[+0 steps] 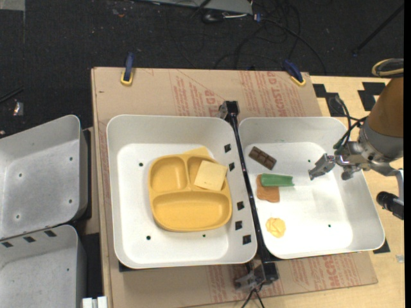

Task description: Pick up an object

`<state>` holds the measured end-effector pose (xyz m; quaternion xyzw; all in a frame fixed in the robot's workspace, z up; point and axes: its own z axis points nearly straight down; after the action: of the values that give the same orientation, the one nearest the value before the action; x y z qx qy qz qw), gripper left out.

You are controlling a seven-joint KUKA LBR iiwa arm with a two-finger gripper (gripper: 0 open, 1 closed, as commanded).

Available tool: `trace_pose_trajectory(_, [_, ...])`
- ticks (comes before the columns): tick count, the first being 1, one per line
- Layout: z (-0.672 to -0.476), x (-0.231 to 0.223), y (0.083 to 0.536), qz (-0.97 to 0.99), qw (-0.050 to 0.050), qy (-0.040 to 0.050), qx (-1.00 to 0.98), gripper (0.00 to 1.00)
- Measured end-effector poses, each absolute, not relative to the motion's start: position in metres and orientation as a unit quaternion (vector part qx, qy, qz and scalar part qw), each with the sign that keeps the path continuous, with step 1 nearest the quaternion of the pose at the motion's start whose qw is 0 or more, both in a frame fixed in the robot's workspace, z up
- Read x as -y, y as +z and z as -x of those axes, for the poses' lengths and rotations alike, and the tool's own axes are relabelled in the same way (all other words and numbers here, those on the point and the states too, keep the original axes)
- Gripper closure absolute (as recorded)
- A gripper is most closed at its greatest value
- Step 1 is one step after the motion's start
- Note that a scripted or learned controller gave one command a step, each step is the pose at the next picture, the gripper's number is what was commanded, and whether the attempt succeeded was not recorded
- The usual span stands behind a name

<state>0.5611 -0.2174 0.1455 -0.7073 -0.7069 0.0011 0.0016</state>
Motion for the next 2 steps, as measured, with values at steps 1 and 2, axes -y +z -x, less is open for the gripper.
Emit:
trace_pose_trajectory(1, [-0.56,0.216,0.092,0.707,0.002,0.0011,0.707,0.0])
trace_pose_trajectory(2, [-0.562,0.217,0.106,0.707,-0.001,-0.0004,0.707,1.0])
